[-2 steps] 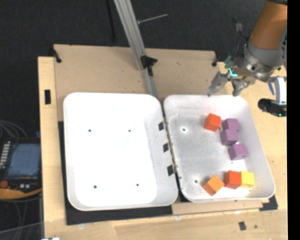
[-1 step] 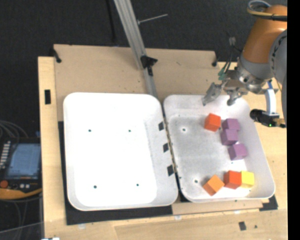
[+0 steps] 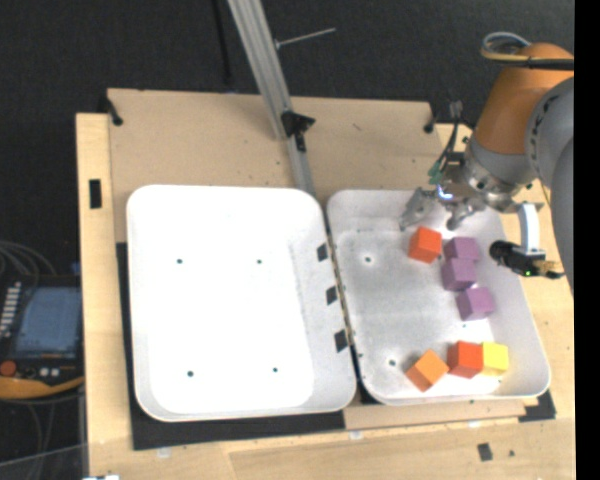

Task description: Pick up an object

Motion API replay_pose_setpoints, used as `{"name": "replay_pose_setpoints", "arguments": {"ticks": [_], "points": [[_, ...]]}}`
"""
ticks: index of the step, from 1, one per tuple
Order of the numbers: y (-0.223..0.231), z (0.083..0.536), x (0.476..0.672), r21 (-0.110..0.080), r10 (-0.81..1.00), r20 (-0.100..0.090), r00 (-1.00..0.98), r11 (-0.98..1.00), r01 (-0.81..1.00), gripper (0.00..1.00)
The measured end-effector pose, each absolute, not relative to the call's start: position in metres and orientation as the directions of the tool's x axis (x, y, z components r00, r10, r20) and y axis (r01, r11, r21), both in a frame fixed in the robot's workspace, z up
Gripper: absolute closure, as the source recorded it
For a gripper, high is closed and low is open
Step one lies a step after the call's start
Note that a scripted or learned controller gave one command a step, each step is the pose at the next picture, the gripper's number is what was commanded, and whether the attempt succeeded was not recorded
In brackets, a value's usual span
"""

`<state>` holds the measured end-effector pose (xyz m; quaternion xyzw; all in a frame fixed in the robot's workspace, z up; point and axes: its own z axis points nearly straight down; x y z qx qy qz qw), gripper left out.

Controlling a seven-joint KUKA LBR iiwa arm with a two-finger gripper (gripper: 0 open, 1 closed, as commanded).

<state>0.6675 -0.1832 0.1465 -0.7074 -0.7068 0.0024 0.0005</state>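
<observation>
The gripper (image 3: 442,208) hangs with its fingers spread and nothing between them, just above the orange cube (image 3: 426,244) that lies in the right bin (image 3: 380,298), so I judge the pick is not yet done and the grasp and lift remain.

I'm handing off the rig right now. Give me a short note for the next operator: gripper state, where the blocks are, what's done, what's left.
Gripper: open, hovering at the far end of the right bin, just above the orange block; nothing between its fingers.
Blocks, all in the right bin: two purple blocks and beside the orange one; orange, red and yellow blocks in a row at the near edge.
Done: arm positioned over the blocks.
Left: grasp one and lift it.
</observation>
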Motion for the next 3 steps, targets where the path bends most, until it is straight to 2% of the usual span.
{"name": "replay_pose_setpoints", "arguments": {"ticks": [1, 2, 3], "points": [[-0.185, 0.096, 0.667, -0.001, 1.000, -0.004, 0.001, -0.001, 1.000, 0.00], [-0.186, 0.111, 0.669, 0.007, 1.000, -0.006, 0.001, -0.001, 1.000, 1.00], [-0.190, 0.157, 0.674, 0.007, 1.000, -0.001, 0.001, -0.001, 1.000, 1.00]]}}
